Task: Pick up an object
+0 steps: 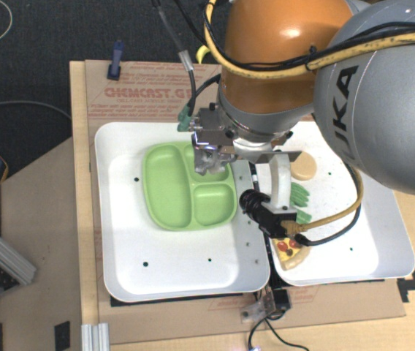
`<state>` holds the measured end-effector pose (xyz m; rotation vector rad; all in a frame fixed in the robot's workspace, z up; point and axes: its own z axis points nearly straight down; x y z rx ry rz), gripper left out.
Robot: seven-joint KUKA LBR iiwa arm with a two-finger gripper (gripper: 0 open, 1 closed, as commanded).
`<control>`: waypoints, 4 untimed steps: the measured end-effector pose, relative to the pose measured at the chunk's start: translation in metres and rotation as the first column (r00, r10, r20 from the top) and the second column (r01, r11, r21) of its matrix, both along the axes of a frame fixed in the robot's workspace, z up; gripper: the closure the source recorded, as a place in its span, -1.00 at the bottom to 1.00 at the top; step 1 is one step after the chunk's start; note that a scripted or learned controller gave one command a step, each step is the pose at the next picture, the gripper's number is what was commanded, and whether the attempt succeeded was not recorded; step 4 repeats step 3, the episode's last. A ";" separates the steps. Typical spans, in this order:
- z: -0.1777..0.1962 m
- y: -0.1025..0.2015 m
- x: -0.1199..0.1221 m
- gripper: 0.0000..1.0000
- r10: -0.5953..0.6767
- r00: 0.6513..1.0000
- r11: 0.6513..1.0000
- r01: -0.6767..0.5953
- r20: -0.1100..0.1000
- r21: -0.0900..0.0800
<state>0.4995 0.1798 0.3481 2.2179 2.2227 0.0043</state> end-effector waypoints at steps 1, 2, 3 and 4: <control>-0.091 -0.098 -0.022 1.00 -0.012 1.000 1.000 0.012 -0.015 -0.004; 0.107 -0.142 -0.019 1.00 -0.005 1.000 1.000 0.005 0.019 0.001; 0.054 -0.124 -0.009 1.00 -0.001 1.000 1.000 0.001 -0.009 -0.001; 0.054 -0.124 -0.009 1.00 -0.001 1.000 1.000 0.001 -0.009 -0.001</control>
